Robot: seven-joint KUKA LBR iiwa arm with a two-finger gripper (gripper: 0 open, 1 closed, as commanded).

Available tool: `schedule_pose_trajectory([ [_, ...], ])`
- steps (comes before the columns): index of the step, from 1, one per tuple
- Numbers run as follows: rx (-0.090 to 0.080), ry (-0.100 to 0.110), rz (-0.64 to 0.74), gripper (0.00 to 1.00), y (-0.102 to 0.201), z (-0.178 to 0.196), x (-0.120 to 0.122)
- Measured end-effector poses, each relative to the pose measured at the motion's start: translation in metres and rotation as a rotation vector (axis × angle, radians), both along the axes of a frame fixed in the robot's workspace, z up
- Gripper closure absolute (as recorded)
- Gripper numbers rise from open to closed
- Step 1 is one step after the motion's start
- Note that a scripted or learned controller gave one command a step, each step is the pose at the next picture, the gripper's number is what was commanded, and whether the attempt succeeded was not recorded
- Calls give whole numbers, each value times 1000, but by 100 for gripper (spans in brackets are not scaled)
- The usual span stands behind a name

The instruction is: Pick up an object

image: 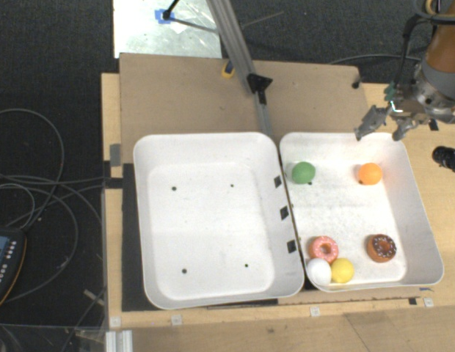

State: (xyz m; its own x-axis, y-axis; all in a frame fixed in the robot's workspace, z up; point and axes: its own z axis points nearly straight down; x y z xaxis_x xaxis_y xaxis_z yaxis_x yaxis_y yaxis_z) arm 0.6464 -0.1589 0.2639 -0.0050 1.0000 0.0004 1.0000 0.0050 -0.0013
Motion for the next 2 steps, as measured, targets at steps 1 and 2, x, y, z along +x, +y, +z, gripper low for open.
schedule_pose_trajectory([
  [1, -2, -3, 2, 0, 0, 2, 1],
  [2, -1, 1, -2, 0, -7, -49, 8],
])
